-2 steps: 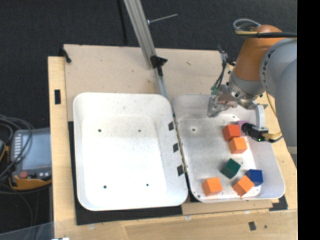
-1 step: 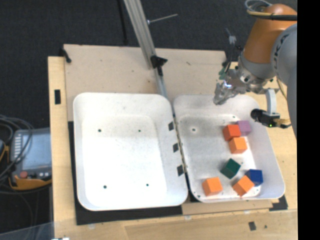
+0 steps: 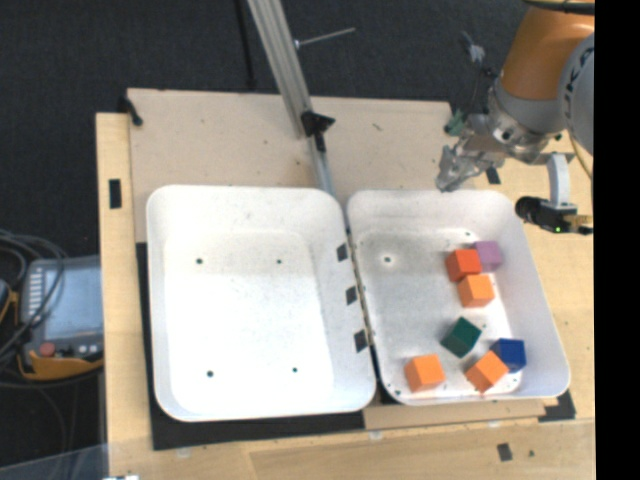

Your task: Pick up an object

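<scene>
Overhead view of the bench with the grey-and-orange arm (image 3: 545,48) reaching in from the right. The gripper (image 3: 455,173) is hanging above the far rim of the right bin (image 3: 400,298), well apart from every block and holding nothing; its fingers are pointing downward, but how far apart they are standing cannot be told at this resolution. The candidate objects are all lying in the right bin: a red-orange cube (image 3: 463,264) touching a small purple block (image 3: 489,256), an orange cube (image 3: 477,290) just below them, a dark green block (image 3: 461,337) nearer the middle, and along the near wall another orange cube (image 3: 425,372), a further orange cube (image 3: 487,371) and a blue block (image 3: 509,353), the last two touching. The left bin (image 3: 250,298) is carrying only dark specks. The step in hand appears to be the approach, with no grasp yet begun. The next move is likely calling for the gripper to travel toward the near side of the bin, settle over one block, and descend with its fingers straddling it. The green block and the lone orange cube, each standing clear of neighbours, are probably offering the easiest targets; the touching pairs are leaving little room for a finger.
</scene>
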`<state>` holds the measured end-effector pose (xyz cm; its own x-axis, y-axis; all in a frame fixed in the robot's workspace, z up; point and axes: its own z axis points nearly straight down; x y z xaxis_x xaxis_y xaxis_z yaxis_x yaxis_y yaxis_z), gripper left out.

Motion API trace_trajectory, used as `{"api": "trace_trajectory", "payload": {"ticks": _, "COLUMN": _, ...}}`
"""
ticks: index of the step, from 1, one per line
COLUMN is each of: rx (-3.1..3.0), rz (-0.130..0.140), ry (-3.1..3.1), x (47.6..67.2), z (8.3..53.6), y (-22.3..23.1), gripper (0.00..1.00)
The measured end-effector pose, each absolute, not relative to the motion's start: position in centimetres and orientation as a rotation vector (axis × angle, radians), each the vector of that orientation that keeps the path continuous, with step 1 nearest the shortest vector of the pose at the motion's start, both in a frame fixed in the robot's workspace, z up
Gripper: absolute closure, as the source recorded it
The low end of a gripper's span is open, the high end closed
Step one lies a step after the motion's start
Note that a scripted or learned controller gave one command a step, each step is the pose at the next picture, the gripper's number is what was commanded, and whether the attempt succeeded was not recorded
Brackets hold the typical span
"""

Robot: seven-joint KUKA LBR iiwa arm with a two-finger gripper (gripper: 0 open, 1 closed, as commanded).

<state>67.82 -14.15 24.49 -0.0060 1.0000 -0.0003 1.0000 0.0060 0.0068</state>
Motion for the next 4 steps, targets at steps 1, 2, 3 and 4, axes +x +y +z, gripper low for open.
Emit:
{"api": "trace_trajectory", "payload": {"ticks": 1, "rx": 2.209, "rz": 0.006, "ry": 2.228, "x": 67.9, "z": 27.6, "y": -14.2, "gripper": 1.00}}
{"api": "trace_trajectory", "payload": {"ticks": 2, "rx": 2.215, "rz": 0.000, "ry": 2.227, "x": 67.3, "z": 27.5, "y": -10.1, "gripper": 1.00}}
{"api": "trace_trajectory", "payload": {"ticks": 3, "rx": 2.214, "rz": 0.001, "ry": 2.229, "x": 67.1, "z": 27.8, "y": -4.5, "gripper": 1.00}}
{"api": "trace_trajectory", "payload": {"ticks": 4, "rx": 2.214, "rz": -0.001, "ry": 2.231, "x": 66.6, "z": 27.2, "y": 1.6, "gripper": 1.00}}
